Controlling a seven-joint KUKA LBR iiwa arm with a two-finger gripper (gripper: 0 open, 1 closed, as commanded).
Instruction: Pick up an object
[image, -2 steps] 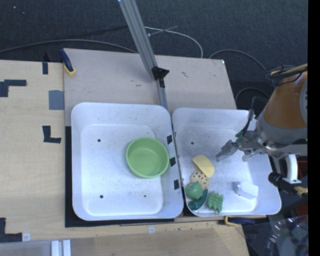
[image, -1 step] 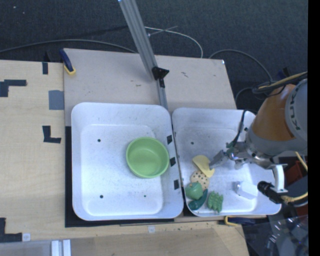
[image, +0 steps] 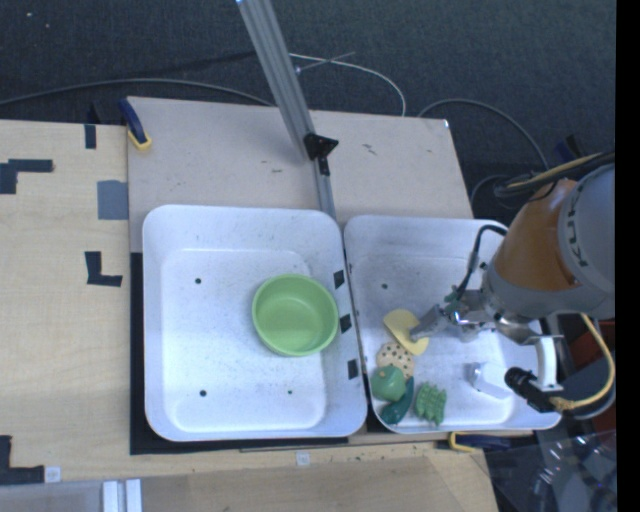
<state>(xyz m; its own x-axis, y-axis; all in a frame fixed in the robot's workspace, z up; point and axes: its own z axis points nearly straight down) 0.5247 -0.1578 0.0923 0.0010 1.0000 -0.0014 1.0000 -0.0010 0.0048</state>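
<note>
Position: you look from one fixed camera above the pale wooden counter.
Facing: downward at a slant.
Coverage: you see both shallow white plastic bins whole.
Distance: moderate, counter edges and dark floor included.
Arm entry: grey-and-orange arm from your right.

Glossy green plastic bowl, speckled matt white bins — bare wood bench
</note>
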